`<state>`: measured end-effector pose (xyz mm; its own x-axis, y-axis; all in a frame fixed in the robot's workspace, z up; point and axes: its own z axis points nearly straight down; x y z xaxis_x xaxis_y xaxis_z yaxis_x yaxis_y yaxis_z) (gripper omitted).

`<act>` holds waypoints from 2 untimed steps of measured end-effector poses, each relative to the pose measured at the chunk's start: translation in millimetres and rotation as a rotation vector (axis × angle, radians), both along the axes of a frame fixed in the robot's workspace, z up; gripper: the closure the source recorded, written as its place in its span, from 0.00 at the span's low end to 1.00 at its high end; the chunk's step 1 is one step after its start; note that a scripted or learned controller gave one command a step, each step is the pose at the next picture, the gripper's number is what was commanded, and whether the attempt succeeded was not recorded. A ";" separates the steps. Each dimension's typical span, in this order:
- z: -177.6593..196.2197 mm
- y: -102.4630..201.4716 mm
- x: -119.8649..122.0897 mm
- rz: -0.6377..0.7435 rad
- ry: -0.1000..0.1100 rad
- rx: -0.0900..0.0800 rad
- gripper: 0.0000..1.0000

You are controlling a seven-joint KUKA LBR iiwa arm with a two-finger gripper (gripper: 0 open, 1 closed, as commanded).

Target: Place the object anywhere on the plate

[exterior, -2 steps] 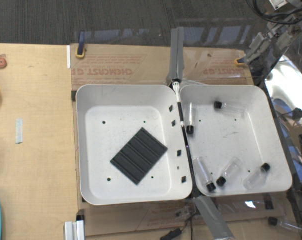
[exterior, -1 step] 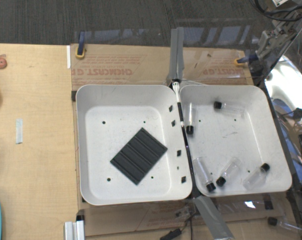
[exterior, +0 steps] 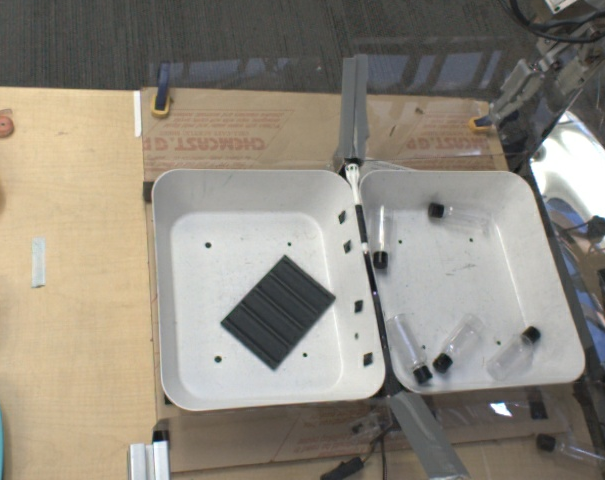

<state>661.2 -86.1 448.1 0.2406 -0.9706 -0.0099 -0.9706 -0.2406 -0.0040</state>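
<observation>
Over bench's far right corner, my arm parked, pincer state untellable; capped vials lie lower-left, dark ribbed plate farther left.

Grey metal arm with black looping cables, an orange band and a white tag

Dark ribbed plate in left bin

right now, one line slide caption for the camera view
Dark ribbed plate lies in the left bin; clear capped vials lie scattered in the right bin.
</observation>
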 end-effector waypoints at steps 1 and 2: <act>7.3 -0.3 1.4 -0.007 0.000 0.006 1.00; 7.1 -0.1 1.4 -0.006 0.000 0.006 0.00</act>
<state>662.6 -86.2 455.3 0.2350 -0.9719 -0.0152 -0.9720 -0.2349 -0.0052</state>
